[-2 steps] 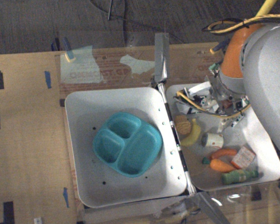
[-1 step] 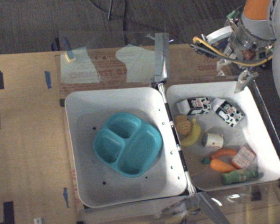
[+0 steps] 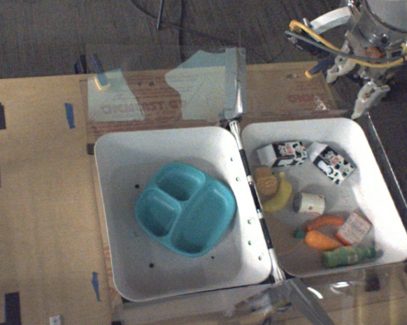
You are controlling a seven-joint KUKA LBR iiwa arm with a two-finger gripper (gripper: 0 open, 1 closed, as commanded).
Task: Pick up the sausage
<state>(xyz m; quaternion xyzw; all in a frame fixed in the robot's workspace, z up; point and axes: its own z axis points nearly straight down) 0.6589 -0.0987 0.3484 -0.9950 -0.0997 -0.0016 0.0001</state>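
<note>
- Wooden surface (image 3: 38,206) w/ blue tape bits carries two white bins side by side; dark floor w/ cables beyond the far edge.
- Gripper (image 3: 357,83) at upper right, above the surface just past the far rim of the right bin (image 3: 398,227), outside the bin. Orange band of the arm at the frame's top right corner; yellow and white cables loop round the wrist.
- Gripper state: two white fingers show, spread apart, nothing between them.
- Sausage (image 3: 325,222): reddish-orange, lying in the right bin, well below and a bit left of the gripper, well apart from it. Just beside it, further from the gripper, an orange carrot (image 3: 320,239).
- Other items in the right bin, all below the gripper: two cow-print cartons (image 3: 287,152) nearest it, a banana (image 3: 278,196) w/ a cookie (image 3: 264,181) to lower left, a small white cup (image 3: 308,202), a pink-white packet (image 3: 354,228), a green bottle (image 3: 347,255) farthest down.
- Left bin (image 3: 120,263), far left of the gripper, holds a teal divided plate (image 3: 186,209).
</note>
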